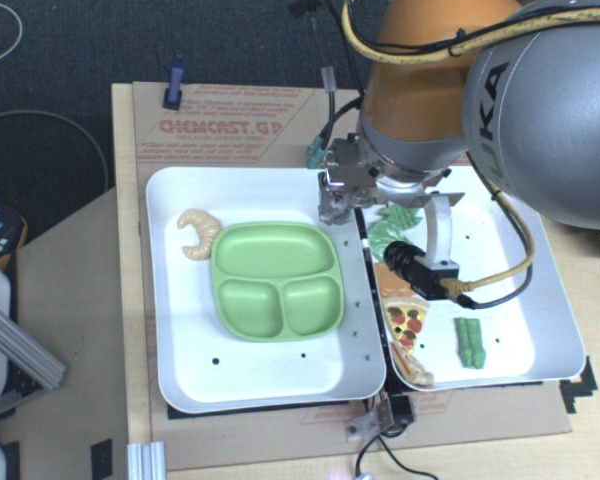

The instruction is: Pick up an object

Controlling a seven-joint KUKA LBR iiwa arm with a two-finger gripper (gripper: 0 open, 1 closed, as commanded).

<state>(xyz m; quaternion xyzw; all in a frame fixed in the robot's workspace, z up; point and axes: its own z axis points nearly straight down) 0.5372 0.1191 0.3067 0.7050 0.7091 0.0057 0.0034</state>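
My gripper (380, 200) hangs low over the far left corner of the right bin (528, 303), under the orange wrist band. A green leafy piece (392, 231) lies right beneath it, partly hidden by the gripper body. Further forward in the same bin lie a pizza slice (407, 325) and a small green pod (469, 341). The left bin (172, 308) holds a green divided plate (277, 279) and a tan croissant (199, 233) at the plate's far left.
A black connector with a yellow cable (427, 271) hangs from the arm over the pizza slice. The wall between the two bins (368, 288) runs just left of the gripper. Cardboard (220, 118) lies behind the bins.
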